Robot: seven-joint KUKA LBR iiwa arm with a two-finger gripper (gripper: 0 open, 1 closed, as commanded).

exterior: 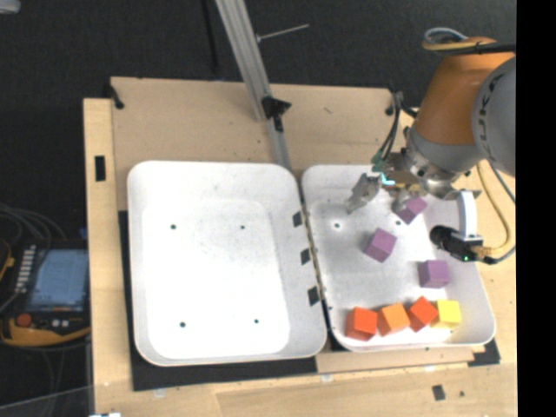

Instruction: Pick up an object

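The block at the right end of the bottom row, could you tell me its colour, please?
Yellow: the block shows best in the camera view.

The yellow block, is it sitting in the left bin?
No, the yellow block sits in the right bin, at the end of a row beside the orange blocks.

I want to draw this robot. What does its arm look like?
The arm is fat and round, grey, with a wide orange band above the wrist. The gripper is small, grey metal, with a tiny blue-green spot. Thin cables run down beside the wrist, and a black-and-white part sticks out below.
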